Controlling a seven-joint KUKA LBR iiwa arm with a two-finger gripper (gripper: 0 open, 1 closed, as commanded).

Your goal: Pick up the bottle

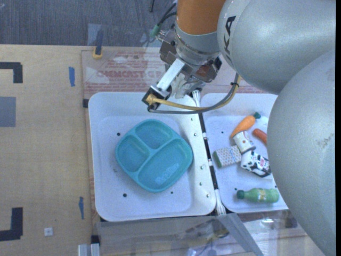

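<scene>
A green bottle [259, 195] with a darker green cap lies on its side in the right bin [226, 202], close to the bin's front edge, cap pointing left. My gripper [192, 89] hangs over the back rim where the two bins meet, well behind and to the left of the bottle. Nothing is seen held in it. The large grey arm covers the right part of the right bin.
A teal divided plate [154, 154] fills the middle of the left bin [101, 143]. In the right bin, behind the bottle, lie an orange carrot [244, 125], a small patterned block [227, 156] and a black-and-white toy [257, 164].
</scene>
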